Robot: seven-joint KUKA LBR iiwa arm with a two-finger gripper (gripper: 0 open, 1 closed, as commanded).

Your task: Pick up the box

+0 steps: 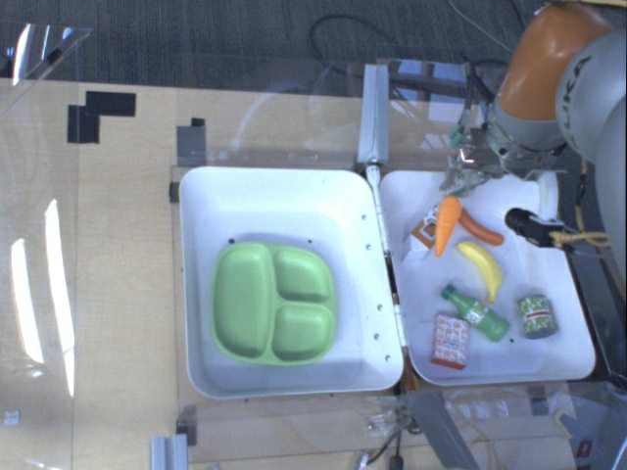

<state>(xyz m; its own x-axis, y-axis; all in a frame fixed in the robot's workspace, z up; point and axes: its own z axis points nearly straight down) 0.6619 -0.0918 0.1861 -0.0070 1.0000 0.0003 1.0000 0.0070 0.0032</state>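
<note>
**Box pick: approach stage**

End effector is hovering at the right white bin's far edge; finger state impossible to tell. Small red-and-white patterned box is lying near the front, untouched. Next: travelling across and descending.

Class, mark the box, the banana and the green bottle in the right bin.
box [451,342], camera view, middle of its patterned top face
banana [484,266], camera view, middle of its curve
green bottle [476,313], camera view, on its label

Light wood worktop carries two shallow white bins side by side: left bin, right bin, touching along adjoining rims. Black angular marker lies near the far-left corner.
</note>
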